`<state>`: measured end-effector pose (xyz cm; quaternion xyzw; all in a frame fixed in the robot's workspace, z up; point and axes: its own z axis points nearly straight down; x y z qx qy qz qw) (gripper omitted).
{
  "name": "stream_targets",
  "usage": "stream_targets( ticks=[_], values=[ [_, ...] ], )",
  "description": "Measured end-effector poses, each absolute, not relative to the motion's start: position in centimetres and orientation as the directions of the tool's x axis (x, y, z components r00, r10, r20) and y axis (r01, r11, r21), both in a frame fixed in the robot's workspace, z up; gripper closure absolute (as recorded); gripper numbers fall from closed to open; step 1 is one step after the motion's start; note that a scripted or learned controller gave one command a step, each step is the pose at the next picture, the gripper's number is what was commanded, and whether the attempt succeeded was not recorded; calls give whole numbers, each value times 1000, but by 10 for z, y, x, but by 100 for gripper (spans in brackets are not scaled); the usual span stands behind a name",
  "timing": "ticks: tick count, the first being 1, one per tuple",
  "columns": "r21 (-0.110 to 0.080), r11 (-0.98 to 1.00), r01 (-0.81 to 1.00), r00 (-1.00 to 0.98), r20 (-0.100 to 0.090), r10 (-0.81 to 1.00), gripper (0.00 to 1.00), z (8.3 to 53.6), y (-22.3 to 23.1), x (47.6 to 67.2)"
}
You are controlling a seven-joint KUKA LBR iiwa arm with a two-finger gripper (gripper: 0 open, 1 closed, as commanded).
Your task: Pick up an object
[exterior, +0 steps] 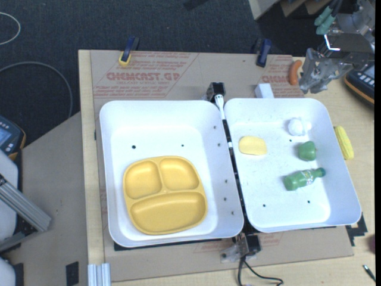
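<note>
The right bin [280,210] holds a flat pale yellow piece [252,146], a small white ball [295,126], a round green item [306,151] and a green bottle [302,179] lying on its side. My gripper [317,81] hangs above the bench just past the right bin's far rim, above and to the right of the white ball. It is apart from every object in the bin.
A yellow divided plate [165,193] lies in the left bin [113,124]. A yellow corn-like piece [344,142] rests on the right bin's right rim. A small orange item [294,71] sits on the cardboard just left of the gripper. Clamps [126,52] hold the board's far edge.
</note>
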<state>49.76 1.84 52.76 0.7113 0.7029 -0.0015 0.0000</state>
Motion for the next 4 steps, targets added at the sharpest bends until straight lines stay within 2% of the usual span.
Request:
stream_targets(
  ticks=[1,2,3,4],
  values=[
    [-11,-2,1000,2,-1,1000,100,425,20,489],
    [-12,0,1000,0,0,1000,100,345,35,478],
    [4,8,1000,-8,2,1000,100,365,100,479],
    [6,4,1000,-4,2,1000,100,406,118,480]
  ],
)
